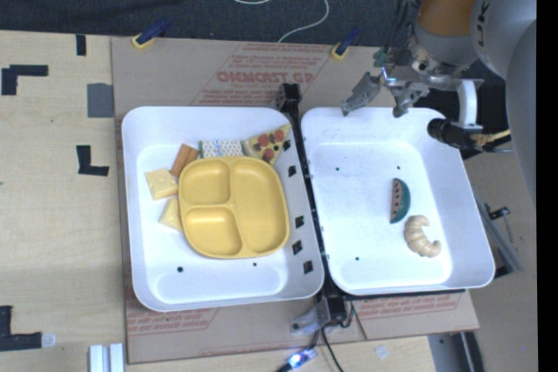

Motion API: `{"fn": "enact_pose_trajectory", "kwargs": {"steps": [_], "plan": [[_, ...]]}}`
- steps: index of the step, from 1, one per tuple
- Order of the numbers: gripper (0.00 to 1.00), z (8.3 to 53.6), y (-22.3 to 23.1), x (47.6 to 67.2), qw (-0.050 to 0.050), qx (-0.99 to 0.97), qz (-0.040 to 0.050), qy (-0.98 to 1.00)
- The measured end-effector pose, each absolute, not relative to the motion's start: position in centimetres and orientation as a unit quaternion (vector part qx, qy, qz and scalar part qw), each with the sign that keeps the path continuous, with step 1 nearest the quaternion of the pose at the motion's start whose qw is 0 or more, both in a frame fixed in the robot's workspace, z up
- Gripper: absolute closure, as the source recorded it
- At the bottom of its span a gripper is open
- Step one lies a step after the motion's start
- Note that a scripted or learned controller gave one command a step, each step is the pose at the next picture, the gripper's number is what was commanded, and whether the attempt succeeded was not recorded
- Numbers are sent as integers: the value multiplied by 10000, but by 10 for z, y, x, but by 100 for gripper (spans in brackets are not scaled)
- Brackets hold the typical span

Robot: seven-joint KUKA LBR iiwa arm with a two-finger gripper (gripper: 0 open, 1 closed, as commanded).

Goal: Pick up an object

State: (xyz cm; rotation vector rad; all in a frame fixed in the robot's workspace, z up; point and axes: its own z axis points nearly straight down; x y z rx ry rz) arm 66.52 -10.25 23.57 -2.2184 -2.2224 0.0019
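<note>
The croissant (422, 236) and melon slice (398, 199) are lying in the right bin (349, 266), untouched. The gripper (377, 99) is hovering over its far rim, fingers spread, holding nothing; the approach seems underway, needing descent toward one. The left bin (139, 179) is holding a yellow tray (234, 206) and crackers (162, 184).

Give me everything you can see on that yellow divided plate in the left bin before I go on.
The yellow plate is a rounded-square tray of matte plastic by the look, moulded into three compartments: two at the far side, one wide at the near side. All three look bare. It lies flat, turned slightly, in the middle of the left bin. Its left and far edges overlap small flat pieces: pale yellow squares, an orange-brown one, and patterned ones at the far edge. The claw is over the other bin's far edge.
</note>
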Motion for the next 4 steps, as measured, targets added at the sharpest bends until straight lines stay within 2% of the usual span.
{"fn": "enact_pose_trajectory", "kwargs": {"steps": [3, 4], "plan": [[0, 91, -101, 652, 15, -7067, 26, -7075], [0, 84, -101, 652, 4, -7065, 18, -7077]]}}
